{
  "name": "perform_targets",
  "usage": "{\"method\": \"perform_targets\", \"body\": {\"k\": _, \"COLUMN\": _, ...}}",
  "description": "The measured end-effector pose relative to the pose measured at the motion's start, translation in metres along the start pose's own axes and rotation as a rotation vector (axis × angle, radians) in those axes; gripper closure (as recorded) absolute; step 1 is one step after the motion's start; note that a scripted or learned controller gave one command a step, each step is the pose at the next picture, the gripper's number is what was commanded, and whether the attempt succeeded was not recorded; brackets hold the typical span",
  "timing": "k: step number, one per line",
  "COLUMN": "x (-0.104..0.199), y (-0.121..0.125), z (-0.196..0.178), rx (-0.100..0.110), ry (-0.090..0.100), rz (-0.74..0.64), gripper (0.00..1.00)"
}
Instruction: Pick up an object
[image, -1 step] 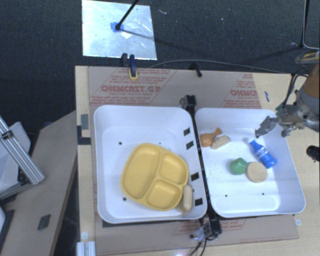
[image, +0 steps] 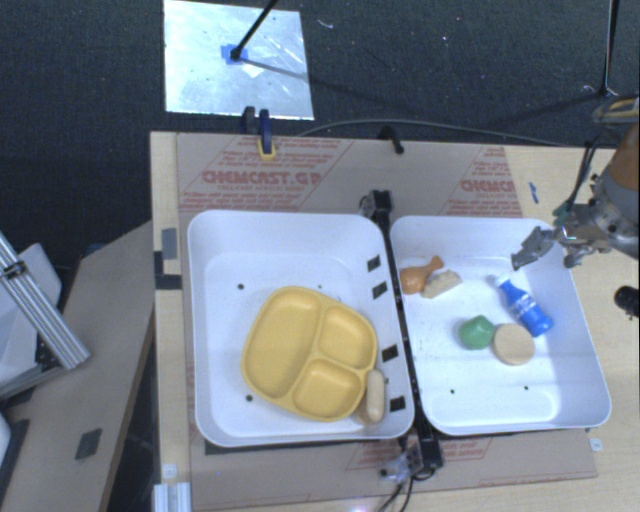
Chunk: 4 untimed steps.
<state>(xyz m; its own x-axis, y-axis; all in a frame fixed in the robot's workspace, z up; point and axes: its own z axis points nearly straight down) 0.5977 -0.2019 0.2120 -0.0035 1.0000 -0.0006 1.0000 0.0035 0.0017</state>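
The nearest thing to grab is the little blue bottle (image: 524, 306), lying on its side near the right wall of the right-hand bin (image: 500, 405). Just below it sit a tan round disc (image: 514, 345) and a green lump (image: 477, 331), the disc almost touching the bottle's lower end. Further left in the same bin, by the divider, an orange drumstick-shaped piece (image: 420, 273) lies against a pale beige chunk (image: 441, 284).

The gripper (image: 553, 245) hangs over the bin's upper right corner, above and slightly right of the bottle, carrying nothing. Its fingers look spread apart, though they are small and dim, so how wide I cannot tell exactly.

The left bin (image: 290, 235) holds a yellow divided plate (image: 310, 352) with a beige roll (image: 374, 396) at its lower right rim.

The risks I see: the bottle is round and lying slantwise, so it could roll or squirt out if the fingers close across it off-centre. It is also near the bin wall and the disc, so a finger might land on either one instead.
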Motion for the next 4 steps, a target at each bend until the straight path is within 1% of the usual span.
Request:
{"method": "perform_targets", "body": {"k": 1, "x": 0.003, "y": -0.010, "z": 0.053, "rx": 0.004, "ry": 0.001, "rz": 0.002, "gripper": 0.00}}
{"method": "perform_targets", "body": {"k": 2, "x": 0.010, "y": -0.011, "z": 0.114, "rx": 0.004, "ry": 0.001, "rz": 0.000, "gripper": 0.00}}
{"method": "perform_targets", "body": {"k": 3, "x": 0.010, "y": -0.010, "z": 0.128, "rx": 0.001, "ry": 0.000, "rz": 0.001, "gripper": 0.00}}
{"method": "perform_targets", "body": {"k": 4, "x": 0.010, "y": -0.009, "z": 0.116, "rx": -0.003, "ry": -0.001, "rz": 0.001, "gripper": 1.00}}
